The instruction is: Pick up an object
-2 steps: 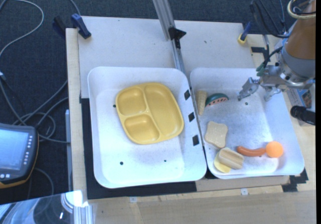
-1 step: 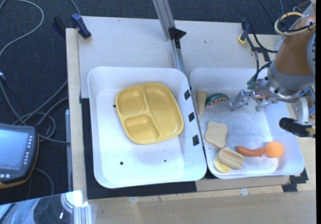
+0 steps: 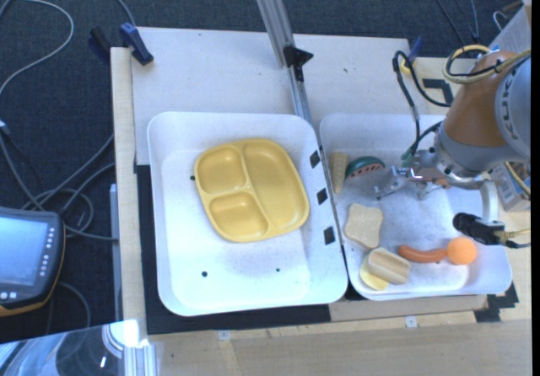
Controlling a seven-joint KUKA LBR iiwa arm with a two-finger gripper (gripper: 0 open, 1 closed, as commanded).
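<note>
The right bin (image 3: 422,134) holds several toy foods. A slice of toast (image 3: 364,225) lies near its left wall, with a pale bun (image 3: 386,267) just in front of it. An orange carrot-like piece (image 3: 424,255) ending in an orange ball (image 3: 461,251) rests by the front rim. A teal and brown round item (image 3: 364,168) and a tan wedge (image 3: 338,170) sit at the back left. My gripper (image 3: 398,186) hangs low over the middle of this bin, right of the teal item and above the toast, with nothing seen in it.
The left bin (image 3: 177,265) carries a yellow divided plate (image 3: 250,190). A metal rail (image 3: 274,3) runs from the back down to the wall between the bins. The grey and orange arm (image 3: 481,126) covers the right bin's right side.
</note>
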